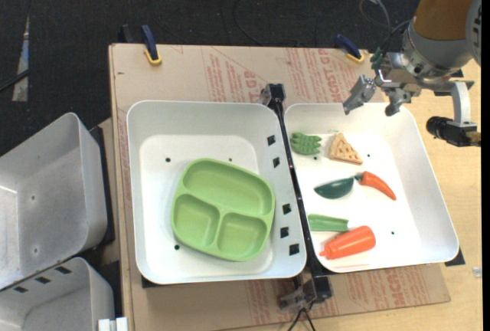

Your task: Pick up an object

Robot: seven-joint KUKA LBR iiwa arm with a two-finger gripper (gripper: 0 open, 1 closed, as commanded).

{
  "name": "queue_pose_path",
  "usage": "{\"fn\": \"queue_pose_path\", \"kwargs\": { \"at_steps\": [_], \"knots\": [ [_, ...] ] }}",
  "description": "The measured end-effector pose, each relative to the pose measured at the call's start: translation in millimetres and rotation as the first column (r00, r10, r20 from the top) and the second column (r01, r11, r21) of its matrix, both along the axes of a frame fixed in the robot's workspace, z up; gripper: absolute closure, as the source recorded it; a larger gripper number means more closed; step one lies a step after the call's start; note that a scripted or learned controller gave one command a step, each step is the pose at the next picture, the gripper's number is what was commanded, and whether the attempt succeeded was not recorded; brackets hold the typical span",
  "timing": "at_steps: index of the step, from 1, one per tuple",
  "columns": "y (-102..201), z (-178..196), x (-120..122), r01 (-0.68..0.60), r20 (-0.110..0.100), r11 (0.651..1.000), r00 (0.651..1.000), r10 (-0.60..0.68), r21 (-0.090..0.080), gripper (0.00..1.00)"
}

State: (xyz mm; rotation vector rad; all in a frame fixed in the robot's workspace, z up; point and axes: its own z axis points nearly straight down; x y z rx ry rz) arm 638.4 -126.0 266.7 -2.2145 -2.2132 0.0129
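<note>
My gripper hangs open above the far edge of the right bin, nothing between its fingers. Below it in that bin lie toy foods: a green leafy piece, a tan waffle-like wedge, a dark green pepper, an orange chili, a green bean pod and a large orange carrot. The wedge is the nearest item, a little below and left of the gripper.
The left bin holds a green three-compartment plate. A black divider with clamps runs between the bins. Grey tubs stand off the bench at left. Yellow clamps hold the board's far edge.
</note>
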Motion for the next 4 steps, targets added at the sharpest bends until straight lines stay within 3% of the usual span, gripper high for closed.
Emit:
{"fn": "queue_pose_path", "kwargs": {
  "at_steps": [1, 4],
  "knots": [
    [0, 8, 2, -0.002, 0.013, 1.000, 1.000, 0.002, -0.002, 0.00],
    [-11, -140, 10, 0.001, 0.010, 1.000, 1.000, -0.001, -0.002, 0.00]
  ]
}}
